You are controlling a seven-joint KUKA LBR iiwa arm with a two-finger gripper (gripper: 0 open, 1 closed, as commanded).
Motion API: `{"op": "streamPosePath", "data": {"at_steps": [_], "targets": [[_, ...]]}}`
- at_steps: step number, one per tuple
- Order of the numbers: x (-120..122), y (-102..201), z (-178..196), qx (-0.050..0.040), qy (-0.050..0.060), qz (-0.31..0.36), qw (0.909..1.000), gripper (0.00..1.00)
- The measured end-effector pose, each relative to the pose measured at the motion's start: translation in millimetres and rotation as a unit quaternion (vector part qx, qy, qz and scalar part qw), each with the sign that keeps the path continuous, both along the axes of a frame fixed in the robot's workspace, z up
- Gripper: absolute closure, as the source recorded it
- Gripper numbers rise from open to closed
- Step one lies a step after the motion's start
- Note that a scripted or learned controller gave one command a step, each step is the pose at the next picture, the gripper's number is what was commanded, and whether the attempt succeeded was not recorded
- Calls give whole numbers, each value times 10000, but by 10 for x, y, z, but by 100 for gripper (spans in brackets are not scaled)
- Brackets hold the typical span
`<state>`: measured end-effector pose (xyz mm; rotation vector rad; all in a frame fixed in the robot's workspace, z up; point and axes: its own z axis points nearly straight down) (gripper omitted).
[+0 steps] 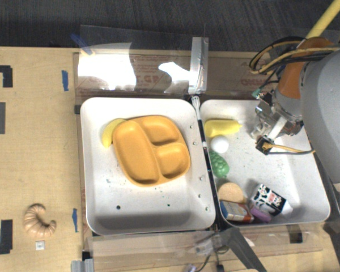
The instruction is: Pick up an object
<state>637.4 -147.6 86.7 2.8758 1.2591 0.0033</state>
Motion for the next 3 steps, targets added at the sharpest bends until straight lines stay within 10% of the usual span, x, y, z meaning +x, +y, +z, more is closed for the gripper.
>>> {"op": "streamPosePath", "data": {"at_steps": [1, 2, 3], "targets": [[-30, 688, 1723, 7, -37, 365, 9993, 100], [199, 276, 1476, -4, 15, 1314, 9913, 100], [-460, 635, 1864, 7, 16, 2646, 9644, 100]]}}
